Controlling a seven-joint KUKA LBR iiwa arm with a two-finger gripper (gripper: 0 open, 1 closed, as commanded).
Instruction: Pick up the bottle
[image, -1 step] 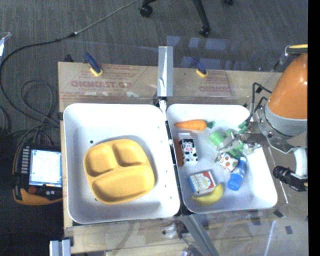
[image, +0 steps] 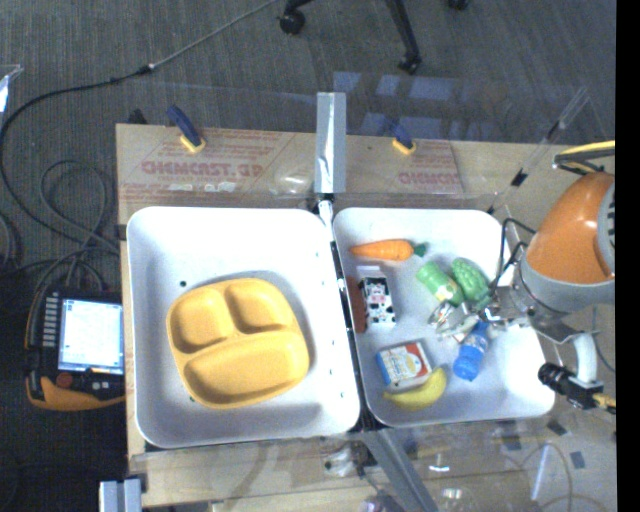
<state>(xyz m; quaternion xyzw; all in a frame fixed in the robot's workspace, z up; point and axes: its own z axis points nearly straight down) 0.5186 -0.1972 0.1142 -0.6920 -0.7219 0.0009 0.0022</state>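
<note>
My end effector (image: 455, 318) sits just above the blue bottle (image: 469, 357); can't tell its state. Next: drop, clamp.

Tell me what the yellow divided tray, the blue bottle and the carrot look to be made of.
Yellow divided tray: looks like moulded plastic, smooth with a soft sheen and rounded compartment walls.
Blue bottle: probably plastic, slightly see-through blue; too small to be sure.
Carrot: likely a plastic toy, with even orange colour and a smooth surface.
</note>
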